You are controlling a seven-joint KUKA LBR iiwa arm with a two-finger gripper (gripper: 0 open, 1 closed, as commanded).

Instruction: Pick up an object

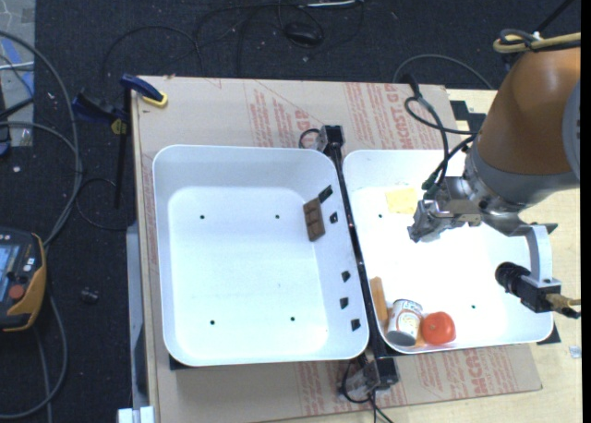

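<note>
My gripper hangs over the middle of the right bin, just below a pale yellow flat piece that lies near the bin's far wall. Nothing shows between its fingers. At the bin's near left corner lie a small can with a white label, a red round object and an orange stick along the left wall. In the left bin a brown chocolate-like bar leans against the right wall.
The two bins stand side by side on a cardboard sheet. A blue and yellow clamp sits at the bench's far left corner. Cables run across the dark floor behind the bench.
</note>
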